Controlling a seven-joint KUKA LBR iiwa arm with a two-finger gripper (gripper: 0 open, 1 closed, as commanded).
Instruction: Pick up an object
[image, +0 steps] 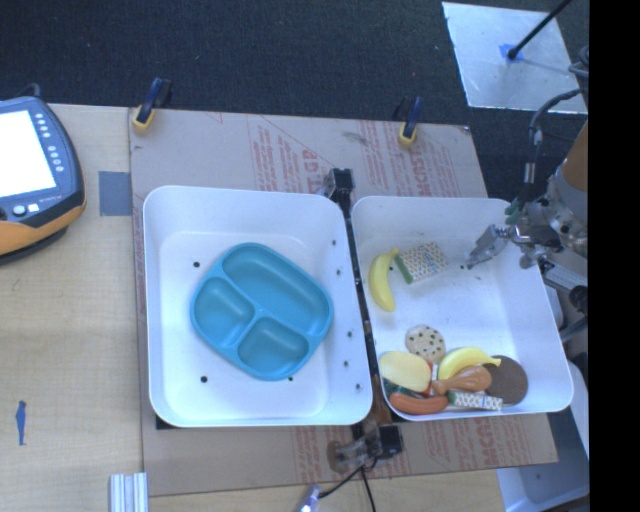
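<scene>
The right bin holds toy food. A yellow banana lies near its left wall, with a small speckled packet beside it. Along the front lie a chocolate-chip cookie, a yellow-red fruit piece, a second banana, a brown disc and a sausage. My gripper hangs over the bin's back right part, pointing left, with nothing seen between its fingers. It is well right of the packet.
The left bin holds a blue divided plate. A tablet-like pendant rests at the bench's left edge. Clamps sit along the board's back edge.
</scene>
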